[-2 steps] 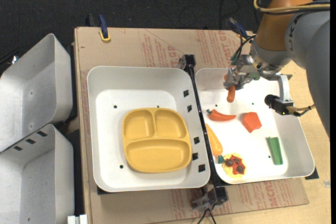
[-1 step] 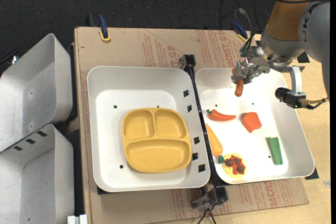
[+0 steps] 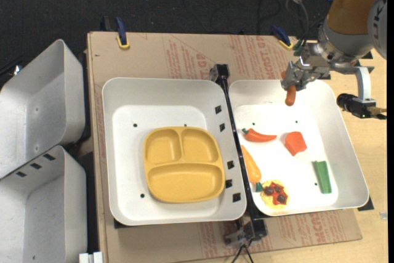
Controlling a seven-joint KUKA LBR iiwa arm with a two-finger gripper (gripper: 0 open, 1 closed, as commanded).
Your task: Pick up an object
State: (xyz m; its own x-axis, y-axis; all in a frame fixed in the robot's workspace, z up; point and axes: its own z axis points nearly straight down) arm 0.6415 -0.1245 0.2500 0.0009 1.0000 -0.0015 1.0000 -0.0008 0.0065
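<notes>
Gripper [image 3: 293,84] closed on small orange sausage-shaped piece [image 3: 290,96], hanging clear above right bin [image 3: 345,132]. Pick looks essentially done; only holding remains.

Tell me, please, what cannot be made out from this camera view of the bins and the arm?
- Gripper: too small and dark to show how the orange-brown piece under it is gripped.
- Arm: cut off by the right and top edges.
- Pizza slice: its toppings are too small to tell.
- Carrot: lies against the right bin's wall; contact unclear.
</notes>
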